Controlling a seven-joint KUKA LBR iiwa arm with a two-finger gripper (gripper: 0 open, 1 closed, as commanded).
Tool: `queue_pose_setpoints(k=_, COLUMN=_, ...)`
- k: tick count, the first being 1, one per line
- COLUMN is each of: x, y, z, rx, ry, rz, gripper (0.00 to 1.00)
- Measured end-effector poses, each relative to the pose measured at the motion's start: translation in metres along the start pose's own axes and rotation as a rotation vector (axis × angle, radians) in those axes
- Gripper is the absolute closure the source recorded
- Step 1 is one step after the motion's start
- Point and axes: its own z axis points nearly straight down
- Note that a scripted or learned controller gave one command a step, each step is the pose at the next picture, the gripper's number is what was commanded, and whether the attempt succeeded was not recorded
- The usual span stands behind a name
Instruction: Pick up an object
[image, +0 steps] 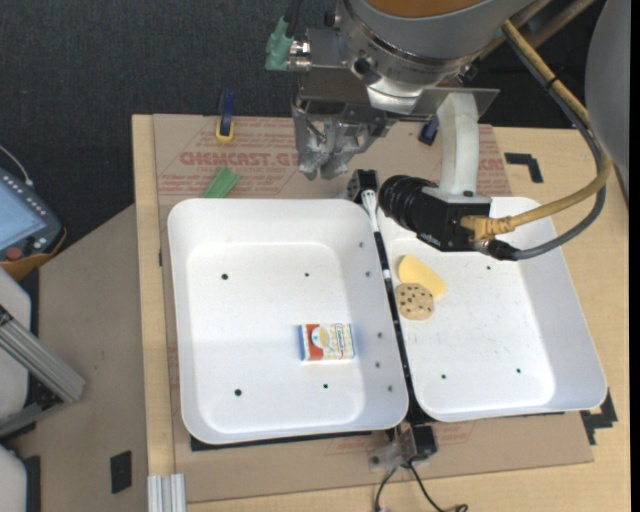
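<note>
**A:** What sits on the bench (120, 330)?

**B:** Two shallow white bins, side by side, their inner rims touching. The left bin (200, 300) holds one thing: a small flat carton (326, 342), white with blue and red print, lying a little toward the bin's near edge and right of its middle. It is well away from every wall.

**A:** And the right bin (540, 330)?

**B:** Two small pieces lie near its left wall, toward the far corner. One is a yellow wedge (420, 274). The other is a round tan biscuit with dark dots (413, 301), touching the wedge on its near side. A black cylinder with a brass hose fitting (435, 215) hangs over the far edge of this bin.

**A:** Where is the gripper (322, 150)?

**B:** Beyond the far edge of the left bin, above the brown board there, not over either bin. Its grey metal fingers (318, 155) point down. Nothing is visible between them. Whether they are spread or closed I cannot tell; they blur together.
</note>
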Motion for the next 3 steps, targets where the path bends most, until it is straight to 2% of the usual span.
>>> queue_pose_setpoints(k=1, x=-0.003, y=0.013, z=0.14, rx=0.025, ry=-0.015, rz=0.009, gripper=1.0)
queue_pose_setpoints(k=2, x=-0.078, y=-0.02, z=0.18, rx=0.02, ry=-0.012, rz=0.013, gripper=1.0)
queue_pose_setpoints(k=3, x=-0.06, y=-0.018, z=0.17, rx=0.01, ry=-0.008, rz=0.005, gripper=1.0)
